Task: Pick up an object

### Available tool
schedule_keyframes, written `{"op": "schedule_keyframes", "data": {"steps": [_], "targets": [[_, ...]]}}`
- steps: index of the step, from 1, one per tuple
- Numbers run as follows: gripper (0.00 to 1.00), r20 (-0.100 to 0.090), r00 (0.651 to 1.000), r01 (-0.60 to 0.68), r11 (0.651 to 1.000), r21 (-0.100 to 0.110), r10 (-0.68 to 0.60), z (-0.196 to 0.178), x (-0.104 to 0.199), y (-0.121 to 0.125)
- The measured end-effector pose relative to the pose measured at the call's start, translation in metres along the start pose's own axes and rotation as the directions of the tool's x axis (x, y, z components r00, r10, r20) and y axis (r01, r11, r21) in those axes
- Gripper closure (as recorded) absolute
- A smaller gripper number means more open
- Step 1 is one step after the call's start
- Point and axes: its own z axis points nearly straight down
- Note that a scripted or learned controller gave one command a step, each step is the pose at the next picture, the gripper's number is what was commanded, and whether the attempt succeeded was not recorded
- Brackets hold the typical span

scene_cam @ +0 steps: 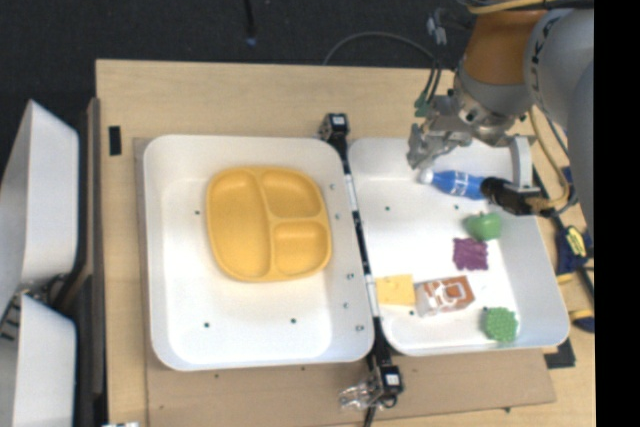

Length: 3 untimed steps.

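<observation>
In the camera view, the gripper [428,153] hangs at upper right over the right bin [400,205], just beside a blue bottle [458,182]; its opening cannot be told. No label is readable on the orange-and-white packet [444,295].

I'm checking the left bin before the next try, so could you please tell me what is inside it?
The left bin holds one yellow divided plate, lying flat with three bare compartments. Whatever part of the bin floor lies under the plate is covered, so I cannot see it.
</observation>
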Motion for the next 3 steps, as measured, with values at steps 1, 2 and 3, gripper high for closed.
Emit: {"op": "schedule_keyframes", "data": {"steps": [1,2,3], "targets": [[1.00,-0.002,1.000,0.002,1.000,-0.001,-0.002,-0.012,0.060,-0.015],[1.00,-0.002,1.000,0.002,1.000,0.001,-0.002,-0.015,0.113,-0.037],[1.00,-0.003,1.000,0.003,1.000,-0.002,-0.003,-0.030,0.173,-0.049]]}}
